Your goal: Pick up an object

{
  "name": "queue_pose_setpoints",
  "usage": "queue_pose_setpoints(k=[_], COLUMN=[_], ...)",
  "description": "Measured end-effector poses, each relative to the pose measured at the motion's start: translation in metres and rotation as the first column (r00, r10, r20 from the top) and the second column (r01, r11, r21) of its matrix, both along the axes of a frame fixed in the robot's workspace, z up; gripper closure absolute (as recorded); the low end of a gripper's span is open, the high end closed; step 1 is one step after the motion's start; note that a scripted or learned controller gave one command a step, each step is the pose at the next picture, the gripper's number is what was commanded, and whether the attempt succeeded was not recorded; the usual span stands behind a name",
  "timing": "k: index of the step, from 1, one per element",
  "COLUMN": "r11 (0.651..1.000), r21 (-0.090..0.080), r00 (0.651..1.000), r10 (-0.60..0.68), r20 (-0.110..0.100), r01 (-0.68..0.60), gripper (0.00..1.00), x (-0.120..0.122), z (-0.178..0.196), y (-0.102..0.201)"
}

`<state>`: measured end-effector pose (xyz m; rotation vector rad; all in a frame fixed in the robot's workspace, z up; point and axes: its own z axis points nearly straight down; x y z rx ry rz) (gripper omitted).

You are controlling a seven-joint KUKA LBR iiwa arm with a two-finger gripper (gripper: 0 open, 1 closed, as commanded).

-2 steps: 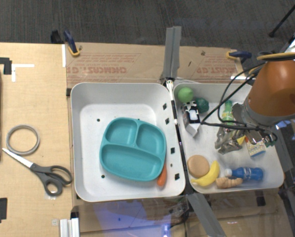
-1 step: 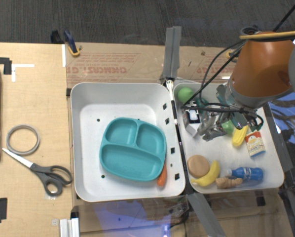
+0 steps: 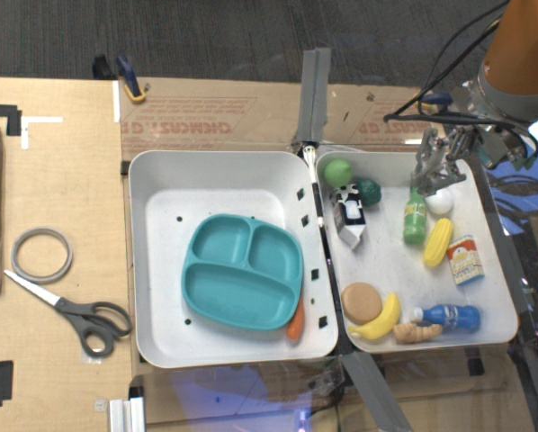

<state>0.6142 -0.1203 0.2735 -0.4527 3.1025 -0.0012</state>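
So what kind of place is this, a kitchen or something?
More likely a robotics lab. A robot arm with trailing cables reaches over two white bins; one holds toy food such as a banana. Scissors and a tape roll lie on the taped cardboard benchtop.

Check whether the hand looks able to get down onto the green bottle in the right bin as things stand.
Probably yes. The hand hangs over the right bin's far side, close above the green bottle. Nothing lies on top of the bottle, though the corn cob and a white ball sit close beside it.
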Motion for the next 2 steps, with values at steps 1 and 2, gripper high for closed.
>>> queue_pose_setpoints(k=[1,2], r11=[0.982,0.960], r21=[0.001,0.001], r00=[0.982,0.960], r10=[0.189,0.281], r20=[-0.004,-0.003], r01=[-0.189,-0.281], gripper=[1.00,1.00], x=[-0.052,-0.079], z=[-0.125,-0.081], y=[-0.035,0.052])
